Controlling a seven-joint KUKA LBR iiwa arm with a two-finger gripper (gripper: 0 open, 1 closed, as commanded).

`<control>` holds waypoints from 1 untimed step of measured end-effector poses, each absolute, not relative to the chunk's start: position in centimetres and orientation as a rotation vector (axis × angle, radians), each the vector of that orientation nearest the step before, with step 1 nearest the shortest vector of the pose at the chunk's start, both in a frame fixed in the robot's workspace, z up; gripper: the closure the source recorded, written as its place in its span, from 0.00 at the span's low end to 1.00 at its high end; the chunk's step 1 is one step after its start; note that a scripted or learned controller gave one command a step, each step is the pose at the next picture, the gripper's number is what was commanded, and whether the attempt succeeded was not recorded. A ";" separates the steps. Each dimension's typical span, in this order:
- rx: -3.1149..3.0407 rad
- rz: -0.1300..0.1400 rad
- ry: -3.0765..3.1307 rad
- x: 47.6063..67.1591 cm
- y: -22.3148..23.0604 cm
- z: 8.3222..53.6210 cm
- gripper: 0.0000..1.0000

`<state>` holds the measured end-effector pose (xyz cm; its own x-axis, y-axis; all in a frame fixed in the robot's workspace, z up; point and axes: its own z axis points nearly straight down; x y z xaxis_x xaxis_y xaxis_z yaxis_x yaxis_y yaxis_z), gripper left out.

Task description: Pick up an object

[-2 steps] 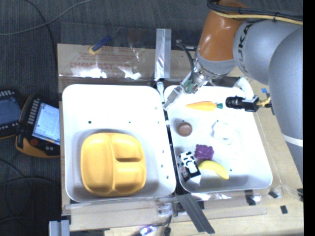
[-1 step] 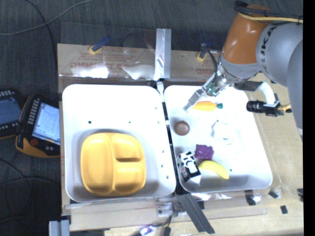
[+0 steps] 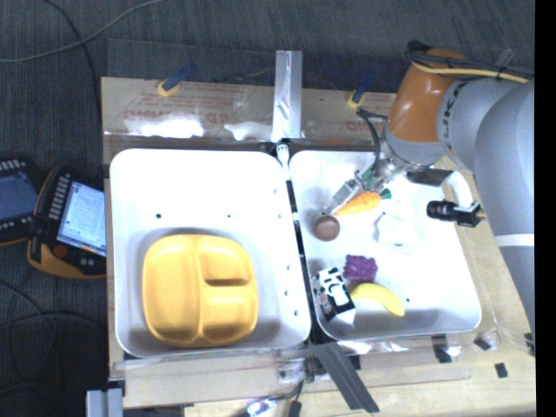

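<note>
Lying nearest in the right bin [image 3: 452, 259] are a banana [image 3: 379, 298] and purple grapes [image 3: 360, 268], with a brown ball [image 3: 327, 227] farther back. Beyond them the tool [image 3: 375, 181] sits at the leafy end of a carrot [image 3: 360, 202]; its state I cannot tell. A yellow tray [image 3: 200, 287] fills the left bin [image 3: 174, 176].

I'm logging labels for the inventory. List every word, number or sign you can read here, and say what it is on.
No text reads clearly enough to quote.
Red print on the clear sheet behind the bins: blurred, cannot be read.
Black-and-white pattern on the small box in the right bin: too small to read.
Lit screen of the handheld controller left of the bins: blurred, cannot be read.
</note>
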<state>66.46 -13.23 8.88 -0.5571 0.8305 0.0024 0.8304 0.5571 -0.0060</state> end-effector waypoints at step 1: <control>-2.345 -0.009 -2.102 62.6 -14.0 8.9 0.00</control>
<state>62.60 -14.03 8.94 0.1091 0.9940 -0.0007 0.9940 -0.1091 0.0095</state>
